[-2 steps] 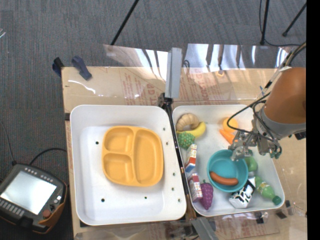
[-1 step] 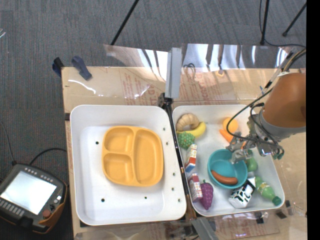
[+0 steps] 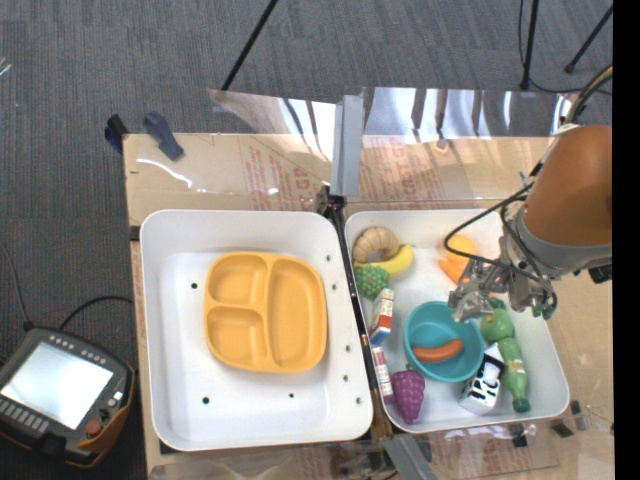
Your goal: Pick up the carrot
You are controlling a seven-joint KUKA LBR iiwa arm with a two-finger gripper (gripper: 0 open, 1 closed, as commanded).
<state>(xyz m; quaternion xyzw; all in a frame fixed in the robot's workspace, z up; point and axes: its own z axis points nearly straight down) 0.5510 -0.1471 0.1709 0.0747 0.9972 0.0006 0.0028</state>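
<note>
Gripper hangs over right bin, just beside teal bowl at its 1 o'clock; jaw state can't be told. Carrot lies near gripper, approx. 11 o'clock, w/ banana at carrot's 9.

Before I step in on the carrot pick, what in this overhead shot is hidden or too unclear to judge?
- Carrot: just an orange piece shows in the right bin; the arm's wrist and cables cover the rest.
- Gripper: fingers lost in dark clutter, so any contact with the carrot is unclear.
- Green bottle: its top sits under the gripper.
- Black-and-white item: label too small to read, partly behind the blue bowl.
</note>
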